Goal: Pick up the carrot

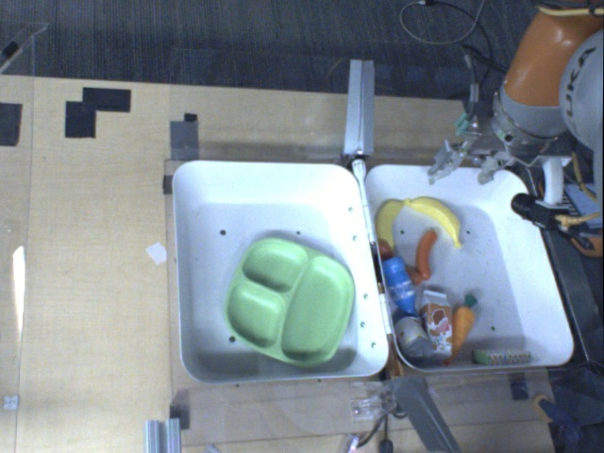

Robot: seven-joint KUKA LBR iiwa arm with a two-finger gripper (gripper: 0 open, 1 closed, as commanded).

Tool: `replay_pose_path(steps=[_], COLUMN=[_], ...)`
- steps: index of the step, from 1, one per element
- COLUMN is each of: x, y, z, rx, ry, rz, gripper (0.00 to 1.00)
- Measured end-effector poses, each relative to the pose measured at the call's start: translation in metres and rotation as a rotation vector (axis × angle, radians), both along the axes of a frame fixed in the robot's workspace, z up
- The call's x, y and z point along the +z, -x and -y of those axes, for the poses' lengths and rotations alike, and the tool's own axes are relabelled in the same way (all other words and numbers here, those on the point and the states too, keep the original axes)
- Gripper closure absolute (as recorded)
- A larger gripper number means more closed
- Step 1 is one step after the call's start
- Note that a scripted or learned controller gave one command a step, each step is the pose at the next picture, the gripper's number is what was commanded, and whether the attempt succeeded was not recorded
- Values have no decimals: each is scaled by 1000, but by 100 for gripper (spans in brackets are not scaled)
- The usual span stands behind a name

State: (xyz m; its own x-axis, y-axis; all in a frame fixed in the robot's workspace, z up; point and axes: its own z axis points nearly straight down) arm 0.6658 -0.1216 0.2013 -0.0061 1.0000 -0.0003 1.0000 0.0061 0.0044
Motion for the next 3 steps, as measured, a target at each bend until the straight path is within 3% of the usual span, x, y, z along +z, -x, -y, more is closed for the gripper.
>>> replay_pose_path(steps=[1,2,3], x=[-17,-57,-112], y=[60,123,175], z=[8,41,2], rx=[44,70,-146], ry=[0,1,1], rz=[0,-1,10], gripper=[0,0,0])
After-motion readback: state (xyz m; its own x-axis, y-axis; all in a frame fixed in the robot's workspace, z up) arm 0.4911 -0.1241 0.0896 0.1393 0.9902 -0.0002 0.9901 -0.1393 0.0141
